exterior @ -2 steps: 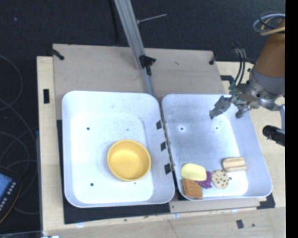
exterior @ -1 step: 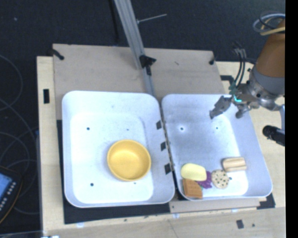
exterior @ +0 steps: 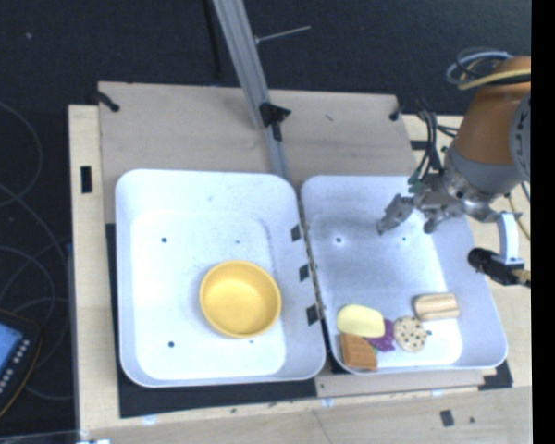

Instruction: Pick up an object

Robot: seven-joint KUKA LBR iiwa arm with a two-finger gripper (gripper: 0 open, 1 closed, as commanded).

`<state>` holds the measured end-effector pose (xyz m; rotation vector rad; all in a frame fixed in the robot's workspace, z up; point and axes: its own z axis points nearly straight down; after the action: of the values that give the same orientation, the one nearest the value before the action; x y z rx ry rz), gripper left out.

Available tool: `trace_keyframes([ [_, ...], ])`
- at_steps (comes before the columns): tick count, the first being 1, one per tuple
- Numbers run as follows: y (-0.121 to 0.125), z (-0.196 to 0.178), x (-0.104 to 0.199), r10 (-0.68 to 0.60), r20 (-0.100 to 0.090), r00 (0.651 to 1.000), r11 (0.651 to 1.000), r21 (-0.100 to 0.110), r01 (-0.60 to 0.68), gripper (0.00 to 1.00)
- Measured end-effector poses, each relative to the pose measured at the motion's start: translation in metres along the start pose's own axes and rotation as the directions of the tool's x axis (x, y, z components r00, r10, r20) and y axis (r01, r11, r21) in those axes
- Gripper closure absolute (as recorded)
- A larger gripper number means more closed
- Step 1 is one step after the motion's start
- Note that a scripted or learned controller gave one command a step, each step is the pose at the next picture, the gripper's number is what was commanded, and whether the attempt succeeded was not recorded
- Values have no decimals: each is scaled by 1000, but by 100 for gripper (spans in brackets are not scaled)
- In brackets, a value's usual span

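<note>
the hand (exterior: 414, 216) hangs spread wide and bare, well apart from the wooden block (exterior: 436, 306) below it.

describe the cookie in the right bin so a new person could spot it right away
Start at the right bin, the one under the claw, and go to the cluster of small items along its near edge. The cookie lies just below the tan wooden block and right of the pale yellow lump. It is the one round, flat, beige piece with dark specks.
</note>
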<state>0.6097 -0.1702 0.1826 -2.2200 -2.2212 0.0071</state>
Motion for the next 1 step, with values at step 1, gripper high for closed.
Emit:
trace_keyframes([
  [1, 1, 62, -5, 2, 0, 1000, 1000, 1, -2, 0],
])
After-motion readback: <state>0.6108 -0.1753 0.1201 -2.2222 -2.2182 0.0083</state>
